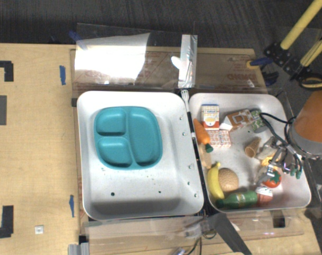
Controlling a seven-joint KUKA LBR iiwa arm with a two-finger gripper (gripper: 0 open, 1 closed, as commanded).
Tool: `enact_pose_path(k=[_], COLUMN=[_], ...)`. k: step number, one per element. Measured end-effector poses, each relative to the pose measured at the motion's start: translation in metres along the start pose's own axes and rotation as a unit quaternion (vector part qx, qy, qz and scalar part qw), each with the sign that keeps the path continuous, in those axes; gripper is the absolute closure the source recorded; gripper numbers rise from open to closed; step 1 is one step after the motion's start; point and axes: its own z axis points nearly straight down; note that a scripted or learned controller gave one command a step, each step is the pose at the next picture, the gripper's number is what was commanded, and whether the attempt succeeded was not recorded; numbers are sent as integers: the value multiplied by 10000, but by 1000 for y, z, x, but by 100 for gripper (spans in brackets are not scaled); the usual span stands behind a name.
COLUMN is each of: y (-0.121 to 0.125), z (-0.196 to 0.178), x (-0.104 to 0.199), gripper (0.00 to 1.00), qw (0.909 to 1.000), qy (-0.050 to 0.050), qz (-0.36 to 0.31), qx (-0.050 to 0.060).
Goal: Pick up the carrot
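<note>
in the right bin (294,195) the arm's pincer (277,161), whose state i could not tell, hung well right of the carrot (202,133), which lay lengthwise along the bin's left wall.

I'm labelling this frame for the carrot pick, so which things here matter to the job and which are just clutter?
Belongs to the job:
carrot, at the right bin's left wall
claw, over the right bin's right side

Just lying about:
banana
green bottle
small carton
teal divided plate in the left bin
</note>
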Motion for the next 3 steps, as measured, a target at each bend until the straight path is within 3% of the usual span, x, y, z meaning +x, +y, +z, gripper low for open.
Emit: enact_pose_path(k=[1, 2, 3], y=[1, 0, 71], z=[-13, -39, -6], x=[-3, 35, -4], gripper=[100, 100, 100], qw=[10000, 10000, 9962], qy=[-58, 32, 25], qz=[-11, 24, 869], qx=[-2, 5, -2])
